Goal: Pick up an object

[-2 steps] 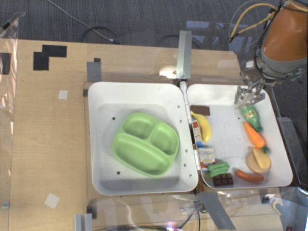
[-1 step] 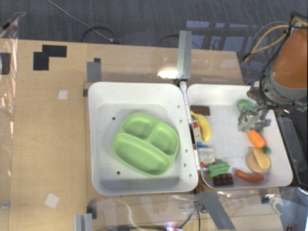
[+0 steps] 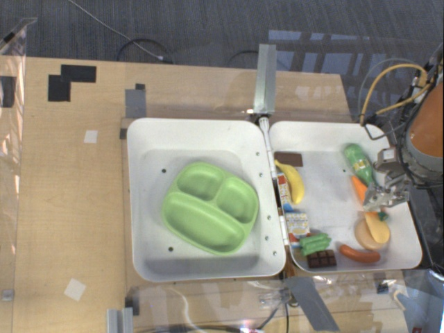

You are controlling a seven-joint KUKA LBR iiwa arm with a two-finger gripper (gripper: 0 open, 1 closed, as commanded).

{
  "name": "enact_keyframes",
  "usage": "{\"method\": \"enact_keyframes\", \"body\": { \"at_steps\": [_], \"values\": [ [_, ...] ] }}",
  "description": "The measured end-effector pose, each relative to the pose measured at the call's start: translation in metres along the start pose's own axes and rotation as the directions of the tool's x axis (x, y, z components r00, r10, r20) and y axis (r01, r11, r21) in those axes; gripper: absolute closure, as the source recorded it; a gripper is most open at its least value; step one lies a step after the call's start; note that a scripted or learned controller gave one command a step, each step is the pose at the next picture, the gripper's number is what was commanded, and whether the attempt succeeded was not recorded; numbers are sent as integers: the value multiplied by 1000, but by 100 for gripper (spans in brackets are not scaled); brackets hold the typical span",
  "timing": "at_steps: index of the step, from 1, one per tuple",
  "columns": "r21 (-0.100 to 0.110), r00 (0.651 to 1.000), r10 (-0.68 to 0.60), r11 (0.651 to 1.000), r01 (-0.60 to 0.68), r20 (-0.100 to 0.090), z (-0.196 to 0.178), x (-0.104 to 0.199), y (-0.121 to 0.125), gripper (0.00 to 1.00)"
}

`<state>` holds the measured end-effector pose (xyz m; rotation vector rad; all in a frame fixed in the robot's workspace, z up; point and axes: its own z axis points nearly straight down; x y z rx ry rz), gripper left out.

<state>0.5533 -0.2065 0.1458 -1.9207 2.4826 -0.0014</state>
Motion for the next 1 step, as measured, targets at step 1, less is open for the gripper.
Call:
{"method": "enact_keyframes", "body": {
  "at_steps": [1],
  "values": [
    [13,995,97,995,-97,4,-78,-75,9,100]
  ]
}}
